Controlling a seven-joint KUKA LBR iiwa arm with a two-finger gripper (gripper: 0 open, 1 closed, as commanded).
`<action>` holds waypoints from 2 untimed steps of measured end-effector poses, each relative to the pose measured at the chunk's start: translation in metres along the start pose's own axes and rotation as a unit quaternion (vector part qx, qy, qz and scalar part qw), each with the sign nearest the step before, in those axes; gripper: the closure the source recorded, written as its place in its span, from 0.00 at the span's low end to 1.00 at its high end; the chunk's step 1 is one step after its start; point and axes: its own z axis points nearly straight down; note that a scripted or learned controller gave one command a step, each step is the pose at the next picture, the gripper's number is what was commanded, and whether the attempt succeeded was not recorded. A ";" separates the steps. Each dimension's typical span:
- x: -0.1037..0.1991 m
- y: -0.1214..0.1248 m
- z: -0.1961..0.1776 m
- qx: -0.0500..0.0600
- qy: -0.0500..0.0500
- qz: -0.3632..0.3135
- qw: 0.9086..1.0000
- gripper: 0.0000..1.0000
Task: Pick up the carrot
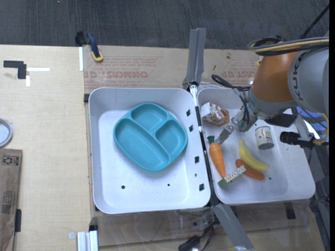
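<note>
The jaws (226,135) look more or less pinched together with nothing between them, hanging just above and to the right of the carrot's leafy end, so from where I'm standing nothing's been grabbed yet. The carrot (216,159) is lying flat in the right bin (293,190), tucked right along the left wall with its green top pointing away and the tip toward the near edge. That spot's a bit awkward I reckon, since the wall leaves little room for a finger on that side. Just beside it to the right there's a banana (253,158), a reddish sausage-looking thing (250,171) and a small striped stick (232,176) near the carrot's tip, all pretty crowded. A little can (264,137) and a snack packet (215,114) sit further back. The left bin (104,187) holds a blue divided plate (150,136), well apart, probably just there as a drop-off spot on the worktop (42,140).
</note>
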 end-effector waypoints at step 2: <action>0.043 -0.050 0.000 -0.001 0.001 -0.378 0.926 0.00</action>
